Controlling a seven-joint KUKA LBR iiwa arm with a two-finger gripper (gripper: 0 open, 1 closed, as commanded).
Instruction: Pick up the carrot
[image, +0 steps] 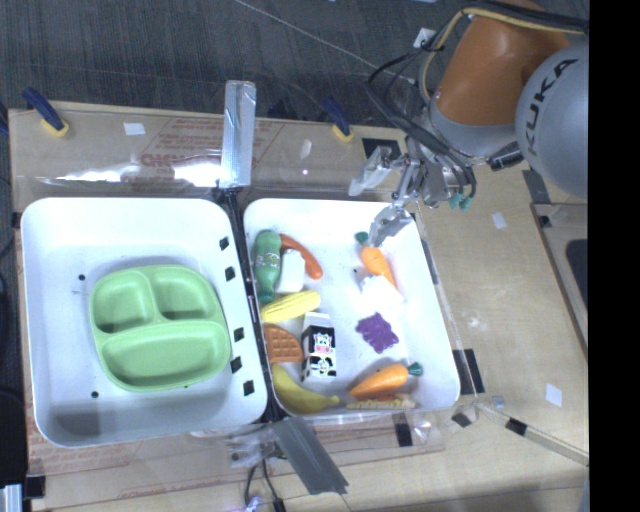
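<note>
Carrot: lying in right bin, not lifted.
Gripper: just above it; I can't tell its spread.
Left: grasp, lift.

Two white bins, one green tray, two carrots, one banana, one corn cob.

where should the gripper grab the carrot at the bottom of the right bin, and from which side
Probably the thick orange middle of the carrot, coming straight down from above. It lies flat and nearly crosswise, green top toward the bin's right wall, so fingers should close across its narrow width. The banana sits just left of its tip and the bin's near wall runs close behind it, so a sideways approach looks cramped. The gripper hangs over the other carrot.
</note>
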